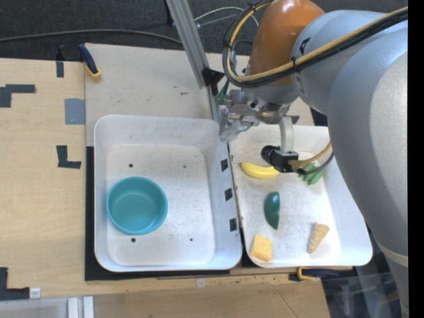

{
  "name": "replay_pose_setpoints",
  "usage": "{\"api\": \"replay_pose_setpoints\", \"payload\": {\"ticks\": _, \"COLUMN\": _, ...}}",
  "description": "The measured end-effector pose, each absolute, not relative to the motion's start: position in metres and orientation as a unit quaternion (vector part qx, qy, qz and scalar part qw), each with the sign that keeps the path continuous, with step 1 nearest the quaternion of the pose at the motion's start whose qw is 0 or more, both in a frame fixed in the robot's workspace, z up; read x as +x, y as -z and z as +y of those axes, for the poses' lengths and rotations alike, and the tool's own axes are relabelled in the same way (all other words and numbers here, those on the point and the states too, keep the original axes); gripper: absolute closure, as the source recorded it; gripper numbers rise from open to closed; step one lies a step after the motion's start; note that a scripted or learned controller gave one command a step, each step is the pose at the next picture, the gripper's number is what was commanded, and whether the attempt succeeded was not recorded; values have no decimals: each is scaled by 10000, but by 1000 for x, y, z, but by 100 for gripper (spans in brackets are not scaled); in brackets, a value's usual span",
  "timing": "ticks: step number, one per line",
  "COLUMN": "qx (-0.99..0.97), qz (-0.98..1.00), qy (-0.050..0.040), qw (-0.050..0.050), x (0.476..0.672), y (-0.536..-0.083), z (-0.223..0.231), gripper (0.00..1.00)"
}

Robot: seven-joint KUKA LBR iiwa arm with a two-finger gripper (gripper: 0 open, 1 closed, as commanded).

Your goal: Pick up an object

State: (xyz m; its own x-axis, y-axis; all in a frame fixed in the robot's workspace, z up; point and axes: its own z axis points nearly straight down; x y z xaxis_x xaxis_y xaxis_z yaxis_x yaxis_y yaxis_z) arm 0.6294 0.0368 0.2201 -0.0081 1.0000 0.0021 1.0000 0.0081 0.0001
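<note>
A light wood-grain desk [40, 197] carried two shallow white bins side by side, their inner rims touching. The left bin [159, 134] and the right bin [348, 234] sat on a dark mat [89, 211] that showed along the left bin's left edge. A paler board [146, 78] lay behind the bins. Grey tape patches [74, 110] and dark tape marks [66, 156] were stuck on the desk's left part.
</note>
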Motion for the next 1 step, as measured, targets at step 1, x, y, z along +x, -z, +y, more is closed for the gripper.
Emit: {"api": "replay_pose_setpoints", "payload": {"ticks": 1, "qx": -7049, "qz": -7093, "qy": 8, "qw": 5, "x": 647, "y": -231, "z": 81, "gripper": 100}}
